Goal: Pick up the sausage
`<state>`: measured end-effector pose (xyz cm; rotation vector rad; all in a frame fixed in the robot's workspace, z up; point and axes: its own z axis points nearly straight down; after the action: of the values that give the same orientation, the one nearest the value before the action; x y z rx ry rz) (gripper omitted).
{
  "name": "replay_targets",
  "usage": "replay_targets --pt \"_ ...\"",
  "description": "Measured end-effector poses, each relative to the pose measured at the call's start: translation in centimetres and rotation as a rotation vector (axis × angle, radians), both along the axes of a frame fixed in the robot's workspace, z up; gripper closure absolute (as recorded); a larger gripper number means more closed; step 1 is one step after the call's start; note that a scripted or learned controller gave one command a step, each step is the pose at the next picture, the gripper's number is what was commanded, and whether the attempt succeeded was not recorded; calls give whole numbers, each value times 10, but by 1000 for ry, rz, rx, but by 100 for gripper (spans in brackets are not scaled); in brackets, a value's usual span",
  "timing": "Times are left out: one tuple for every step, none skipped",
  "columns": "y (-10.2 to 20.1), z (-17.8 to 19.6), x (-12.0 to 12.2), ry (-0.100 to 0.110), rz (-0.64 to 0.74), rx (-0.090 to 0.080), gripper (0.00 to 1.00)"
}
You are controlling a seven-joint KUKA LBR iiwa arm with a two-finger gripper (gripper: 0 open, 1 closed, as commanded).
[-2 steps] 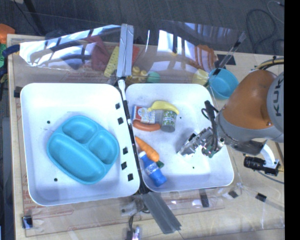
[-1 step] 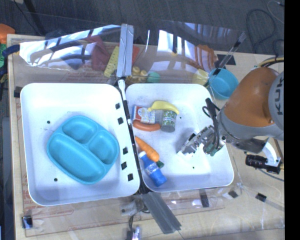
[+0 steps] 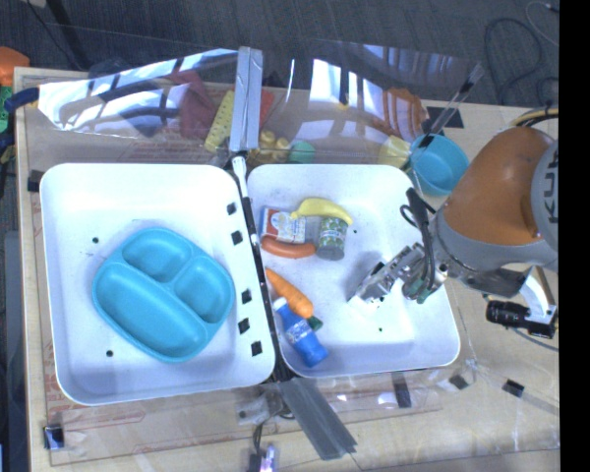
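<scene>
The sausage [image 3: 288, 250] is lying in the right bin [image 3: 428, 337], toward its left wall and far edge, tucked under a small carton [image 3: 285, 226] with a banana [image 3: 322, 208] and a jar [image 3: 331, 238] just beside it, so the pick is looking not yet begun. The end effector [image 3: 379, 285] is hovering over bare bin floor near the right bin's middle, well apart from the sausage, gripping nothing; whether it is spread or closed I cannot tell. Reaching, closing and lifting are all remaining, by my judgement.
</scene>
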<state>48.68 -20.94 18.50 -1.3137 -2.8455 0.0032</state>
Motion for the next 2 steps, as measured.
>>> replay_targets --pt "0 -14 9 -4 304 2 100" --pt "1 -5 11 -2 308 3 100"
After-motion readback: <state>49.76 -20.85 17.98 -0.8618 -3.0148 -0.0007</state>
